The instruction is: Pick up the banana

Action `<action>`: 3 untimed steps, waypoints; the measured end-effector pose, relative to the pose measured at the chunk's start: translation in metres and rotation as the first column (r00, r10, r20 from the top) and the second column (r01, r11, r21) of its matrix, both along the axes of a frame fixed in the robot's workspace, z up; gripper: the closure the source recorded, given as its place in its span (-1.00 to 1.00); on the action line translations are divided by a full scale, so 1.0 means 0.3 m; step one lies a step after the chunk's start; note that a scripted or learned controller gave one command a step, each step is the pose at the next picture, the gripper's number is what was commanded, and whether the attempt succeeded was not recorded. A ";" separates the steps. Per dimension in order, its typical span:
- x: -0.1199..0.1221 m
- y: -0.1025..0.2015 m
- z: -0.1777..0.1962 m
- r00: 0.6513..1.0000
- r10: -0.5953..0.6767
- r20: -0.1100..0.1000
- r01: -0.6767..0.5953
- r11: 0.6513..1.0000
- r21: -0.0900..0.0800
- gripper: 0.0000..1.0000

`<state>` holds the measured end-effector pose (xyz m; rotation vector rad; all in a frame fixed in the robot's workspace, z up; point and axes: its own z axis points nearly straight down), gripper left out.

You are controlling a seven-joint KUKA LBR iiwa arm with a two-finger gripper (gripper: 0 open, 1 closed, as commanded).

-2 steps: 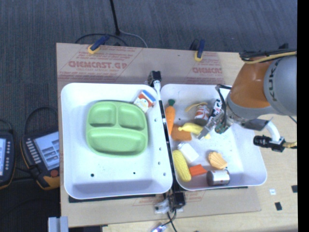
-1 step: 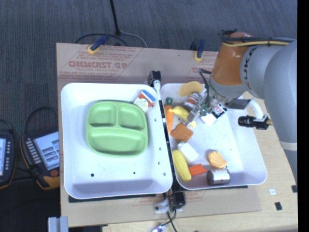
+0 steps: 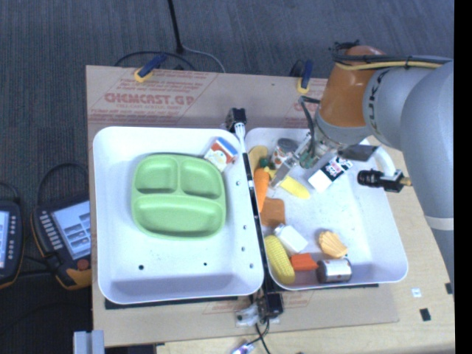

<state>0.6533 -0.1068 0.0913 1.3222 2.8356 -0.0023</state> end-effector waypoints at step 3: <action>-0.076 0.015 0.003 0.949 -0.315 -0.007 0.315 0.949 0.007 1.00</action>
